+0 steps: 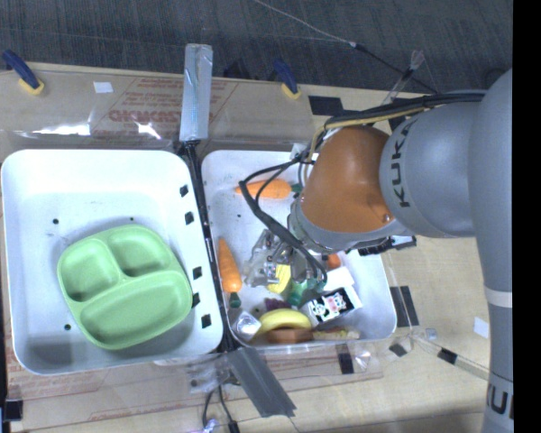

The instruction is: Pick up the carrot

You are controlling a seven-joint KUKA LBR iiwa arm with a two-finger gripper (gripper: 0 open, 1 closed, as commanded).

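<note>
The carrot (228, 266) lies lengthwise along the left wall of the right bin (218, 180), near the divider between the two bins. The arm (433, 174) reaches in from the right, and its pincer (272, 258) hangs low over the clutter just beside the carrot; whether it is open or closed I cannot tell. A banana (284, 319) rests near the front wall. A green plate (124, 284) sits in the left bin (36, 180).

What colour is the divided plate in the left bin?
Light green. The divided plate lies in the left bin, seen clearly in the camera view.
</note>
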